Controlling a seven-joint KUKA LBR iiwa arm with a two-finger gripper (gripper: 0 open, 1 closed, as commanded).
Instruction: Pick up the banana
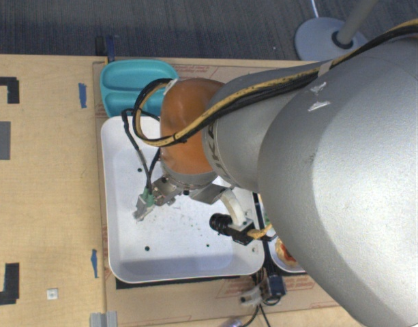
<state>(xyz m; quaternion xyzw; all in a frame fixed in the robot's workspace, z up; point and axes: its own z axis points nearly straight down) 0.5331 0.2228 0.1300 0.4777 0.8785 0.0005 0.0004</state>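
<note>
Two shallow white bins are being viewed from above on a tan, cardboard-like bench [45,203] marked with blue tape tabs. The left bin [120,251] (smooth plastic, rounded corners, floor dotted with dark specks) is being entered by the gripper [146,204]. Its opening cannot be told at this angle, and nothing is seen in its hold. The right bin [282,267] is being largely covered by the matte grey arm [331,169] with its glossy orange band [185,128]. The banana's position cannot be told. Black and yellow cables [195,125] are being looped across the band. A teal moulded container [133,84] is sitting behind the left bin, and dark ribbed carpet [195,12] lies beyond.
</note>
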